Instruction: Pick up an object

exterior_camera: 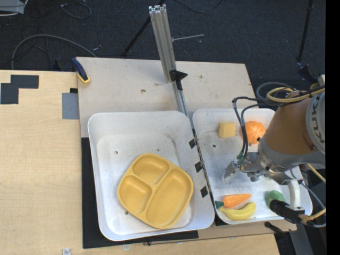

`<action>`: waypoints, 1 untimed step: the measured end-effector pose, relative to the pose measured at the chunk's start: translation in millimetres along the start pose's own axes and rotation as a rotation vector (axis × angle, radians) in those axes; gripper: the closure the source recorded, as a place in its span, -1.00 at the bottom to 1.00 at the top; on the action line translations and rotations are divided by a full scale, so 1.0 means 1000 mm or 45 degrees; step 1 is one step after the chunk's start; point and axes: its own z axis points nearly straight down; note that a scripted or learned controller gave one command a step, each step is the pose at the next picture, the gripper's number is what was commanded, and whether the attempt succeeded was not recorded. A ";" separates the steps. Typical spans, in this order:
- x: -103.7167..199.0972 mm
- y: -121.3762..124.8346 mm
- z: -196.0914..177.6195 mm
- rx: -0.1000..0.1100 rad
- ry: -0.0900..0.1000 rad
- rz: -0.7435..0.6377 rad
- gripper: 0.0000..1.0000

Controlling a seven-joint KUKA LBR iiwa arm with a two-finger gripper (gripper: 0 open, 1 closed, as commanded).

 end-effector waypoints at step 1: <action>-0.001 0.003 0.044 -0.011 0.003 0.000 -1.00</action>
